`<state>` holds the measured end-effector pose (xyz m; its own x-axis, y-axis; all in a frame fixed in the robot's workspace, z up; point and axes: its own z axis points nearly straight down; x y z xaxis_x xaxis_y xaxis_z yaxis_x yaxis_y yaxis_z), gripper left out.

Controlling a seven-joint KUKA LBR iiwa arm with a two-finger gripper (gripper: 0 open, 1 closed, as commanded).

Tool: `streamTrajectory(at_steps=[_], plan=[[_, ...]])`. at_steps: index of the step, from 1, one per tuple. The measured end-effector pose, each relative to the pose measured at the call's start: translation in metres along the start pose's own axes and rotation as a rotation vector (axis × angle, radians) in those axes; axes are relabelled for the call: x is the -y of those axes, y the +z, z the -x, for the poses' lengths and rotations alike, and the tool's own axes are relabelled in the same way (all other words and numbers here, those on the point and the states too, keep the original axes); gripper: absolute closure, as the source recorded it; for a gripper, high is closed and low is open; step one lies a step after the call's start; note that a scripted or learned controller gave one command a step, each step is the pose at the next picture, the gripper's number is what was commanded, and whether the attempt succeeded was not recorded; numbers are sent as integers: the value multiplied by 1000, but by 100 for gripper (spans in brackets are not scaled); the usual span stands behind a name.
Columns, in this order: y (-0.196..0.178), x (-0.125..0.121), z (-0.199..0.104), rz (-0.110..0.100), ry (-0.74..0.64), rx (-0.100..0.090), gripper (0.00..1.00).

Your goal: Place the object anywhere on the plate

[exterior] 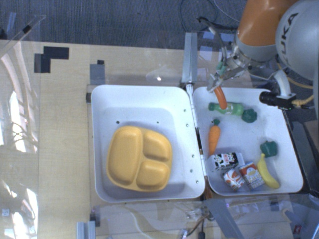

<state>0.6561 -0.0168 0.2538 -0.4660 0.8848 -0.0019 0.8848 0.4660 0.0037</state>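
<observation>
A yellow plate with three compartments lies in the left bin. My gripper hangs over the back left corner of the right bin. It is shut on the upper end of a small orange sausage-shaped toy. The toy dangles from the fingers and overlaps a green bottle lying beneath it. The plate is well to the left of the gripper and nearer the camera, across the divider between the bins.
The right bin also holds a carrot, a green pepper, a banana, a small cow-print carton, a red and white can and a small box. A metal post stands behind the divider.
</observation>
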Motion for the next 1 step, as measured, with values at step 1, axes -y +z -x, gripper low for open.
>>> streamTrajectory(at_steps=[1], plan=[[-10, -3, 0, 3, -7, 3, 100]])
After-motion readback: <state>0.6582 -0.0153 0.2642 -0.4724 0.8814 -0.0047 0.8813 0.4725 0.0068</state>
